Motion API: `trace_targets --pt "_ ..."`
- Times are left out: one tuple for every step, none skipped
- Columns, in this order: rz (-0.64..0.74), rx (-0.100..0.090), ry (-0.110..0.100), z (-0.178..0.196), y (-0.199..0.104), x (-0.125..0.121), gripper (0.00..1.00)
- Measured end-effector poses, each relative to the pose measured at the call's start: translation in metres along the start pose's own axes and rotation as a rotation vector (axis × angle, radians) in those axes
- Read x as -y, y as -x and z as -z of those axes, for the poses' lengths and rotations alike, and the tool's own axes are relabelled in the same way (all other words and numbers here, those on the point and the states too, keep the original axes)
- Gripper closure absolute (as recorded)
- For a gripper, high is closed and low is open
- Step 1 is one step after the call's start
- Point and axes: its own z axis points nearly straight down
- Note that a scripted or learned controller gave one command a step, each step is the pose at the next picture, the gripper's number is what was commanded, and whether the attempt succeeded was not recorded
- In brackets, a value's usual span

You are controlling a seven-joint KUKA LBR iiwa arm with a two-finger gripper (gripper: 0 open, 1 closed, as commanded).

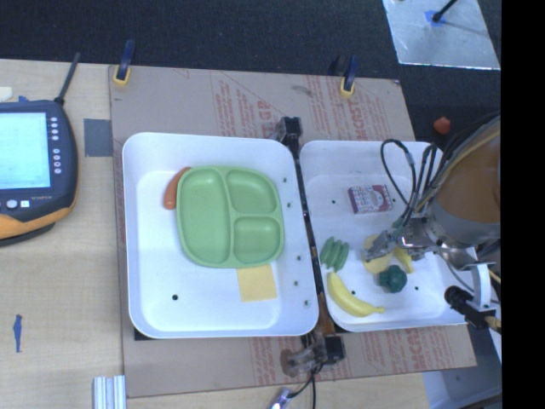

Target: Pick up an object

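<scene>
From my feed the gripper (393, 244) sits low in the right bin (341, 164), right over a yellow piece (377, 264), with the dark green ball (392, 279) just below it. Can't tell how wide it's open. Banana (351, 298) lies nearby.

We're looking down on the counter (60, 313), pale wood grain showing along its left side. Laid flat across it is a big brown cardboard sheet (213, 100) with faded red print, pinned at its far edge by two clamps (yellow jaws, blue handles), one at the left (123, 68) and one at the right (347, 77). On the cardboard we've got two shallow white bins side by side, the left bin (153, 309) and the right bin (328, 156), touching along their inner walls. Off the cardboard, on the bare wood at far left, sits a control pendant (34, 177) with a lit screen, and a grey tape patch (98, 137) lies between it and the left bin.
</scene>
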Motion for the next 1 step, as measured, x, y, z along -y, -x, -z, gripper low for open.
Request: trace_targets --pt "0.001 0.001 0.002 0.0008 -0.0067 -0.0340 0.00"
